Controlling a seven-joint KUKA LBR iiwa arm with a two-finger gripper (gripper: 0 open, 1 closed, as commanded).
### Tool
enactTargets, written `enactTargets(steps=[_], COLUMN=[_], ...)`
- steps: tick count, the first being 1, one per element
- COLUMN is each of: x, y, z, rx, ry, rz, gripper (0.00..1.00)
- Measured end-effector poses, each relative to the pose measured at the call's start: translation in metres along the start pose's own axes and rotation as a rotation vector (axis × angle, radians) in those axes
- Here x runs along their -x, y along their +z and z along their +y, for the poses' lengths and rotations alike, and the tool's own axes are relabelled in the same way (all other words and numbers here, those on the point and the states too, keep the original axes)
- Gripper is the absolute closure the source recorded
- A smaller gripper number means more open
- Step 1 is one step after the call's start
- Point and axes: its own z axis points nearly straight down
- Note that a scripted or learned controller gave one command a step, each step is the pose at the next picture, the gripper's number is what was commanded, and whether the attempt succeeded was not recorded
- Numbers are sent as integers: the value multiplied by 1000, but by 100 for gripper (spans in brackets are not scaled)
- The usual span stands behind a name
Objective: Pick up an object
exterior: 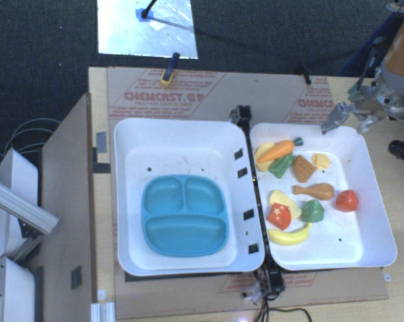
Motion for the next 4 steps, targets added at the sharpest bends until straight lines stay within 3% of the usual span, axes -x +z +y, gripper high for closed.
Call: enactTargets(steps=[1, 2, 3, 4], x=[-12, -26, -25, 27], y=[153, 147, 136, 79], z=[-42, 14, 14, -63], rx=[-8, -18, -8, -1], ry=[2, 1, 1, 9], rz=[5, 3, 0, -1], gripper=[0, 0, 100, 100])
